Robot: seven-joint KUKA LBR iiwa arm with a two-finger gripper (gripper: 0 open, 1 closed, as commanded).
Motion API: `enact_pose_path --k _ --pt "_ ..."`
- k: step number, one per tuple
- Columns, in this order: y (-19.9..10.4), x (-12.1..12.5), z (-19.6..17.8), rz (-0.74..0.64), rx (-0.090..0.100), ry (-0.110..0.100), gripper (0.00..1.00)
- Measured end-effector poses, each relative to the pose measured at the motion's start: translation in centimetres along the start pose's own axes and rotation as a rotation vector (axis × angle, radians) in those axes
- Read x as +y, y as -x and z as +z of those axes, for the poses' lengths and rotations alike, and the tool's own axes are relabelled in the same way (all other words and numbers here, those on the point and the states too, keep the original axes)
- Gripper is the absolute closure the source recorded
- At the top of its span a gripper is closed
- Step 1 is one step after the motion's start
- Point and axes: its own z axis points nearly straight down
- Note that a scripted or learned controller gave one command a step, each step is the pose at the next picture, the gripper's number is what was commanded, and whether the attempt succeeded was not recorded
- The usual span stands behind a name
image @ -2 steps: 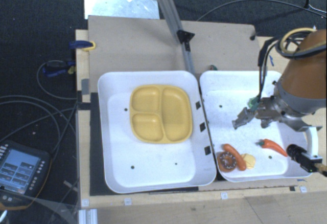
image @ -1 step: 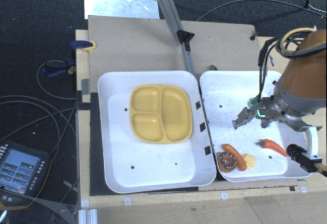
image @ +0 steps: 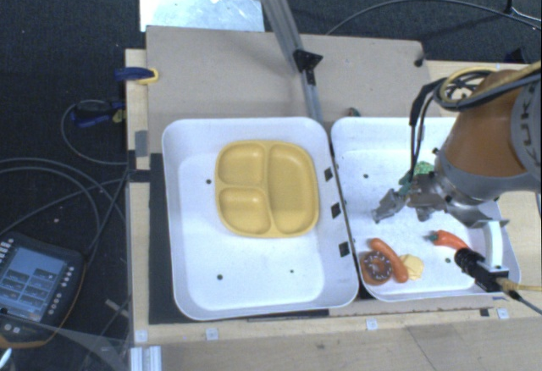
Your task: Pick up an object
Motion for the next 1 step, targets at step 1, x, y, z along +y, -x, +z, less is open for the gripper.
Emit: enact_pose_path --k 1 --pt "0.01 0.70 4.50 0.000 0.000 0.001 0.00"
